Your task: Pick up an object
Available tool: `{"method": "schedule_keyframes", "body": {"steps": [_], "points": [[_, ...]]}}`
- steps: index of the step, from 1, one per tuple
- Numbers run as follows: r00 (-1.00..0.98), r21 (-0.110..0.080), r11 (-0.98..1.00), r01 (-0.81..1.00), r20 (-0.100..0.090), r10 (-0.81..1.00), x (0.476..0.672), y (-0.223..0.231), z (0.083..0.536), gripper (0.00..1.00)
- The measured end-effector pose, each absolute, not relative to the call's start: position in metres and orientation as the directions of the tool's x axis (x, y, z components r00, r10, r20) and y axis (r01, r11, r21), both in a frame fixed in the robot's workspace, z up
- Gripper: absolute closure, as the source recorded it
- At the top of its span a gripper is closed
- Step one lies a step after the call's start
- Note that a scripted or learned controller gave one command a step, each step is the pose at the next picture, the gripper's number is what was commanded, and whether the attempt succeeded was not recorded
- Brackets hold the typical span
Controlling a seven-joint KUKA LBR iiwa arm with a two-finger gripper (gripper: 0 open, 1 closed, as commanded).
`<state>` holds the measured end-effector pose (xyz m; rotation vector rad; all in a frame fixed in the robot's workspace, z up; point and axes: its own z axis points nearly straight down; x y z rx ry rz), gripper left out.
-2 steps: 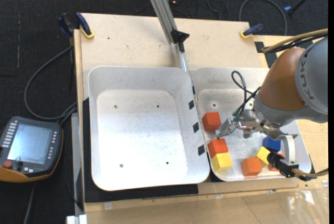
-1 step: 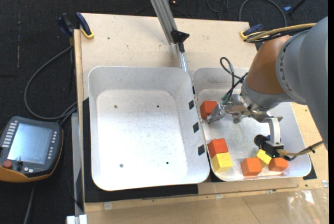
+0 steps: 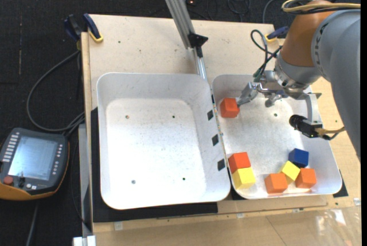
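- We see the gripper [image 3: 248,96] low over the right bin [image 3: 269,156], reaching in from three o'clock, with its metal tip just beside a lone orange block [image 3: 229,108] near the bin's eleven o'clock corner.
- We cannot tell whether the pincer is apart or together; the wrist hides its end, and nothing shows between it.
- We judge the orange block to be the likeliest target: it sits on the bin floor, at about eight o'clock from the gripper's tip, close to it, though we cannot tell whether they touch.
- Other candidates lie along the bin's six o'clock side: an orange cube [image 3: 238,160] with a yellow cube [image 3: 243,176] touching it, then a second orange cube [image 3: 276,182], a small yellow block [image 3: 291,170], a blue block [image 3: 299,156] and one more orange block [image 3: 305,178] bunched towards five o'clock.
- The left bin [image 3: 114,124] lies at nine o'clock from all this.
- As we read it, the approach is done, while the grasp and lift are left: no object is off the floor.
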<state>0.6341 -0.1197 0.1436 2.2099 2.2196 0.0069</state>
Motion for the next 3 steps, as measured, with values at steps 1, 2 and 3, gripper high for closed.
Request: {"method": "schedule_keyframes", "body": {"steps": [1,2,3], "points": [[0.003,-0.006,-0.003,1.0,0.001,1.0,0.543,-0.119,0.149,0.0],[-0.004,0.003,0.004,1.0,-0.001,1.0,0.595,-0.119,0.119,0.0],[-0.005,0.008,0.005,1.0,-0.001,1.0,0.659,-0.108,0.141,0.0]]}}
